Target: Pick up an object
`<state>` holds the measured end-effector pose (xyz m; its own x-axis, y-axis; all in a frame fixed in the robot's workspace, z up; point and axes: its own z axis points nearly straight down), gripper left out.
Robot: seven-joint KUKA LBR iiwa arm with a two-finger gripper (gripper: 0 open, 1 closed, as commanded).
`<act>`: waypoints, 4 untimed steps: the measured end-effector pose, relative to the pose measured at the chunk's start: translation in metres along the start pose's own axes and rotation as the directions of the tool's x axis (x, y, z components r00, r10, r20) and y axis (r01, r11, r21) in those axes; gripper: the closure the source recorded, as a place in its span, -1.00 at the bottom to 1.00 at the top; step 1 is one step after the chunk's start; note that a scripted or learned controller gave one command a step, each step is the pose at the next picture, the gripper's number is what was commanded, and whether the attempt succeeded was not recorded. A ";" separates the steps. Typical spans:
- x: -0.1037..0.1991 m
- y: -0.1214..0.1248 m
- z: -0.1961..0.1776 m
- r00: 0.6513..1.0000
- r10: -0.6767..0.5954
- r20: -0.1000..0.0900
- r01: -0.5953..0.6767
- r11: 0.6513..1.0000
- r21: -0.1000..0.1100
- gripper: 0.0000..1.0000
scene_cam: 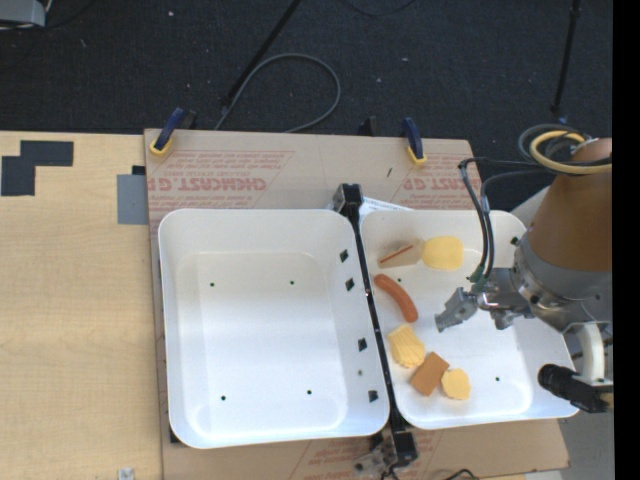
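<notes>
A: How does the gripper (452, 313) stand?

B: It hangs low over the middle of the right bin (520, 230), reaching in from the right. Its two grey fingers point left and down, and they look slightly apart. Nothing sits between them.

A: Does it touch anything?

B: Not that I can see. Bare white floor lies under the tips. The sausage (396, 298) is just to its left, the yellow chunk (406, 347) below and left of it, both apart from the fingers.

A: And the rest of the food?

B: A lemon (443, 253) sits near the far wall, with a pale wedge (399, 254) beside it on the left. Near the front wall lie a brown block (429, 373) and a small yellow round (456, 384), touching or nearly so.

A: What about edges and room?

B: All the items crowd the right bin's left half, close to the black divider (362, 308) where the bins meet. The bin's right half is taken up by the arm (565, 238). The left bin (175, 318) offers a wide white floor.
</notes>
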<state>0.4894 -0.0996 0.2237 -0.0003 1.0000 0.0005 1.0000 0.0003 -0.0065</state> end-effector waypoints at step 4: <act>-0.009 -0.010 0.057 1.000 0.002 0.001 -0.002 1.000 -0.010 1.00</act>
<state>0.4791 -0.1082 0.1670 0.0016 1.0000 -0.0009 1.0000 -0.0016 0.0039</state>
